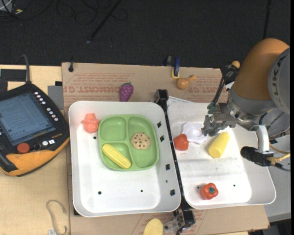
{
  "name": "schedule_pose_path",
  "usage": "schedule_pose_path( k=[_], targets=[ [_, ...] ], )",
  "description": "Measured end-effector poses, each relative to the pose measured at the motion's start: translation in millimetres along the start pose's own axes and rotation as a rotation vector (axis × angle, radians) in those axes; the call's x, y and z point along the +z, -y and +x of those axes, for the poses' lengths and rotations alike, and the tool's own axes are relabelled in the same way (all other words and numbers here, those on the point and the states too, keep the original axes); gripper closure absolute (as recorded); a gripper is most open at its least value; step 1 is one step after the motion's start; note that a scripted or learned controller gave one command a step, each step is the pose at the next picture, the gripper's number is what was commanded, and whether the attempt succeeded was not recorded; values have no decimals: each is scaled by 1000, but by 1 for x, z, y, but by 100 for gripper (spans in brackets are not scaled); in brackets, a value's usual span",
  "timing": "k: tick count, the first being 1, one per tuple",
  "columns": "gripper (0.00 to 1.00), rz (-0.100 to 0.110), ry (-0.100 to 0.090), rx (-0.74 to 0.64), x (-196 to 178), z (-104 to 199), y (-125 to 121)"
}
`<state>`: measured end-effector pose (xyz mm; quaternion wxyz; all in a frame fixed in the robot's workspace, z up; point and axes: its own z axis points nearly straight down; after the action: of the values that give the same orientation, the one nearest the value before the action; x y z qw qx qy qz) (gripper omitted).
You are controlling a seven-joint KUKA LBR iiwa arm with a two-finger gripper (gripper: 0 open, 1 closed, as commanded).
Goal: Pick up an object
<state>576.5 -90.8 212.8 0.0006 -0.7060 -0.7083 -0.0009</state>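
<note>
My gripper [209,128] hangs low over the right bin [235,180], just above a white object [192,131] near the bin's back left. A yellow cylinder-like toy [218,145] lies right beside it on the lower right. A red toy tomato [181,142] sits to the left of the white object, close to the divider. A red pepper with a green stem [209,191] rests near the bin's front edge. The fingers are dark and blend together against the wrist.
The left bin [117,190] holds a green divided plate [129,142] with a corn cob [116,156] and a cookie [140,141], plus a pink toy [90,123]. A purple grape bunch [126,91] and an orange duck-like toy [185,82] lie behind the bins. A teach pendant [24,126] sits left.
</note>
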Motion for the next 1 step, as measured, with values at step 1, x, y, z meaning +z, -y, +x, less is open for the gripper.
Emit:
schedule_pose_path(
  k=[1],
  targets=[
    [100, 1, 1, 3, -5, 22, -14]
  ],
)
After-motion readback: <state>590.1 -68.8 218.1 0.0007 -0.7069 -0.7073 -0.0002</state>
